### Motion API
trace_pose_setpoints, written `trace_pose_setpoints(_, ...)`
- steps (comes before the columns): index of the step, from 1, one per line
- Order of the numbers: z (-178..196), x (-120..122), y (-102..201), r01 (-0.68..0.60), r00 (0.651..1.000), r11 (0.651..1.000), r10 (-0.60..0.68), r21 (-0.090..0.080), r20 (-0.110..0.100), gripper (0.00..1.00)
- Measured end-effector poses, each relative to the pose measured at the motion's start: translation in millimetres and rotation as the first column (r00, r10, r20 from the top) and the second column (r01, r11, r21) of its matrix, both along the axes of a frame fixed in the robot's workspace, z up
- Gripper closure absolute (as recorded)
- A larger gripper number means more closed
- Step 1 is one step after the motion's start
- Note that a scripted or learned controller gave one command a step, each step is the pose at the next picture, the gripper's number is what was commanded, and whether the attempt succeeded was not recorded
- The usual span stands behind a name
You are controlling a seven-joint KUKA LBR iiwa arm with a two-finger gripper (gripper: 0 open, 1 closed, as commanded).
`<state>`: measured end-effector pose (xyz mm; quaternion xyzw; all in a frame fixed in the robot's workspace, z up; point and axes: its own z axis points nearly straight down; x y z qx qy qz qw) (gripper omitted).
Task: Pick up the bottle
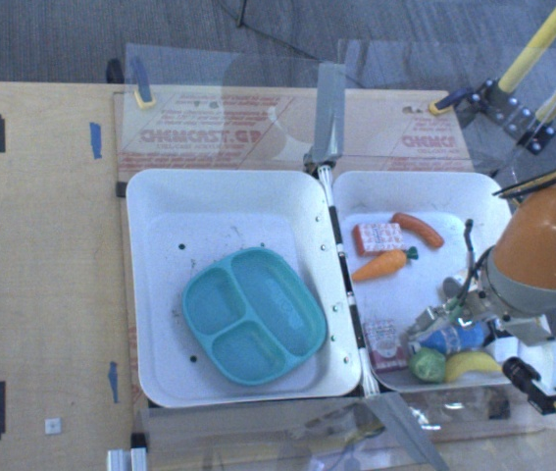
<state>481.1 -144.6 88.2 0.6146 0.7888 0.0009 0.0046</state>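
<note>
The bottle (462,340) is blue and lies on its side near the front of the right bin (410,192), just behind a green lime (429,365) and a yellow banana (475,364). My gripper (436,320) reaches in from the right and hangs low over the bottle's left end, touching or nearly touching it. The grey and orange wrist hides the bottle's right part. The view does not show the bottle lifted off the bin floor.
Also in the right bin are a carrot (382,264), a red sausage (419,228), a red-and-white box (378,235) and a small packet (383,342). The left bin (160,214) holds a teal divided plate (254,314). A metal divider (341,263) separates the bins.
</note>
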Motion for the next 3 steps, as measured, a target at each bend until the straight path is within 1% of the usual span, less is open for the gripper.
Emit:
trace_pose_setpoints(1, 11.3, 1.8, -2.4, 0.004, 1.0, 1.0, -0.004, -0.004, 0.008, 1.0)
trace_pose_setpoints(2, 11.3, 1.9, -2.2, 0.004, 1.0, 1.0, -0.004, -0.004, 0.008, 0.0)
trace_pose_setpoints(3, 21.1, 2.4, -3.3, 0.006, 1.0, 1.0, -0.006, -0.005, 0.011, 1.0)
